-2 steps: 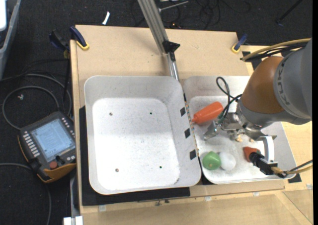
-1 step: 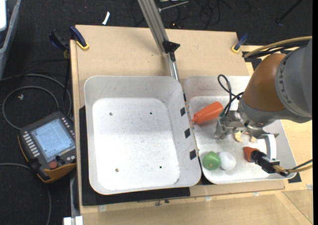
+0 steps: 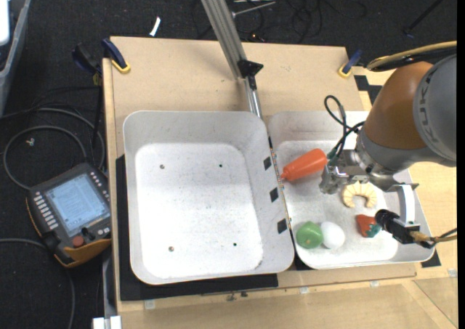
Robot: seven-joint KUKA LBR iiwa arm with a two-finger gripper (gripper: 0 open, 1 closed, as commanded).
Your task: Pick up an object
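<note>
From above, the arm reaches in from the right over the right bin. Its jaws hang low just right of the carrot; whether they are spread or pressed together cannot be told. A pale ring-shaped piece lies just beside them. Nearer the front rim sit a green ball touching a white ball, and a red piece. The left bin lies alongside on the worktop.

A teach pendant lies left of the wooden bench.
</note>
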